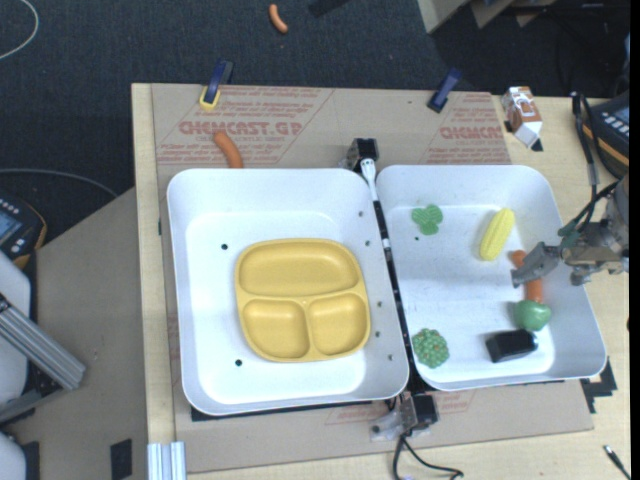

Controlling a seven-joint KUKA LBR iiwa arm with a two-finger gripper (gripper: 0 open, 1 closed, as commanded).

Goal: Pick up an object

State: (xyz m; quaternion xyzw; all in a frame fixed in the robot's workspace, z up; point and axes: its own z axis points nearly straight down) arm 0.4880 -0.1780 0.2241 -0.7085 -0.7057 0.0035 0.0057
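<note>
Objects in the right bin (455, 183): corn (496, 234), broccoli (428, 219), green pepper (532, 315). My pincer (536, 265) hovers above them; spread or pressed together, I cannot tell. Cardboard (300, 118) reads "CHEMCAST"

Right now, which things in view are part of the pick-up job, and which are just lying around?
Job:
- yellow corn cob
- green broccoli floret
- round green leafy ball
- green pepper-like piece
- black block
- hand over the right white bin

Lying about:
- yellow three-compartment plate
- orange carrot on the cardboard
- orange piece on the floor
</note>
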